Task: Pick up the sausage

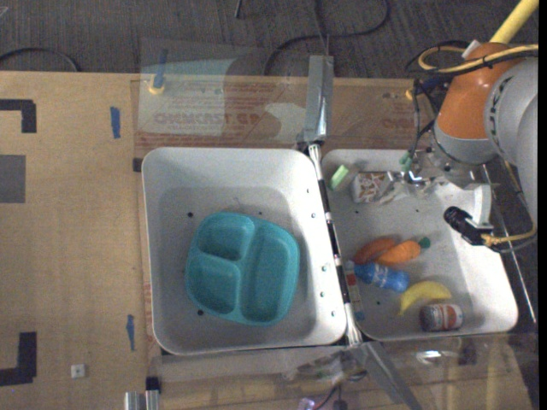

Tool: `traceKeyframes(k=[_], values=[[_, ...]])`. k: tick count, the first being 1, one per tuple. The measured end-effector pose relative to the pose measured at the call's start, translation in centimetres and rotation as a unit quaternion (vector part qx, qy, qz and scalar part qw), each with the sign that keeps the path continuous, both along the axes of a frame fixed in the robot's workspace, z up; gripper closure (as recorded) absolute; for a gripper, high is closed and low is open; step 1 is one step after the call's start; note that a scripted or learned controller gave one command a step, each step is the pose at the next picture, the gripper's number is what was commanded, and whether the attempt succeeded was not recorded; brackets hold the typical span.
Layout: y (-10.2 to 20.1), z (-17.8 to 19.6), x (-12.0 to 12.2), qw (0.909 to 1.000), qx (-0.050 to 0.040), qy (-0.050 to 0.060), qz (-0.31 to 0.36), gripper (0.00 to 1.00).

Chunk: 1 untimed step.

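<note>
near: can (442, 317), banana (425, 294), blue bottle (382, 276) | sausage (374, 248) mid right bin (487, 267), touching carrot (402, 252), long axis 8-to-2 o'clock | far: gripper (413, 176), sausage lies at its 7 o'clock | claw state: cannot tell

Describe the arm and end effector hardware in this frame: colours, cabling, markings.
The arm has a light grey, rounded casing with a glossy orange band above the wrist. Yellow cables loop over the orange section, and a yellow bar runs off the top right. The end effector looks metallic grey with dark parts; a black fitting with a yellow lead sits beside it. No legible markings.
</note>
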<state>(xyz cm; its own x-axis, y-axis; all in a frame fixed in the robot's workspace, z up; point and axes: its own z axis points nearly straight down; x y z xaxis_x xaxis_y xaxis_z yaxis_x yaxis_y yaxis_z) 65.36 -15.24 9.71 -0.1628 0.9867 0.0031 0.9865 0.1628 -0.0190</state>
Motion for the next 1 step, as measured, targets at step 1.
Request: traceKeyframes(k=[1], values=[[3.4,-0.89,-4.73,0.9998,-0.0016,-0.013,0.014,0.0]])
